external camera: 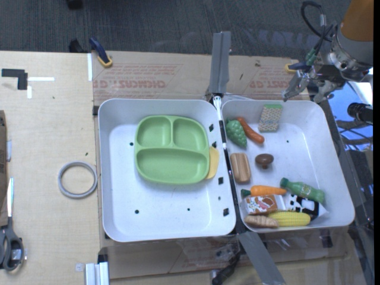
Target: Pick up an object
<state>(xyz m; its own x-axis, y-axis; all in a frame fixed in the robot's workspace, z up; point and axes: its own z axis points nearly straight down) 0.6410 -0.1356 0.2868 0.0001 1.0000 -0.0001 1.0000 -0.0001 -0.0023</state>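
This looks like a robot lab. A wooden bench (47, 135) holds two white bins (113, 177) full of toy food (279, 218), with a roll of tape (78, 179), scissors (10, 242) and clamps (101, 52) lying nearby.

Floor: dark grey carpet (148, 10) beyond my bench.
Bench: pale wood (41, 135), with brown cardboard (148, 79) under the bins.

A roll of tape (78, 179) lay on the wooden bench (44, 135), left of the bins. Scissors (10, 242) rested at the bench's left edge, near the front. A blue-and-yellow clamp (101, 52) sat at the bench's far edge. Flattened cardboard (148, 76) lay behind the bins.
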